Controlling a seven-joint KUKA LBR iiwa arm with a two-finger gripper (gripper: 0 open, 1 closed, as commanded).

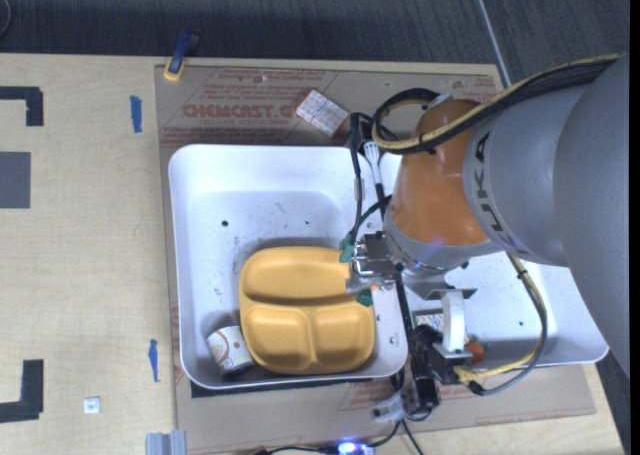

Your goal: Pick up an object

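Hand (362, 268) and wrist are seen at the divide between the two bins, low over the right edge of the left bin (190, 243). Its state cannot be told, since the wrist and cabling lie over it from this angle. Nothing can be said to be held.

Just beside the hand, touching or nearly so, lies the yellow tray (305, 308), a moulded piece with three shallow hollows, set flat in the lower half of the left bin. It is judged the likeliest object for the pick, being the nearest thing to the hand. Its broad, smooth form would probably have to be taken by the rim, which may explain the approach at its right edge.

A small cup (228, 346) is lodged on its side in the bin's lower left corner, pressed between the tray and the wall; a reach there would be awkward.

The arm (500, 183) is carried across the right bin (570, 338), whose floor is largely covered by it. Both bins rest on a brown board (260, 108) on the pale worktop (80, 243).
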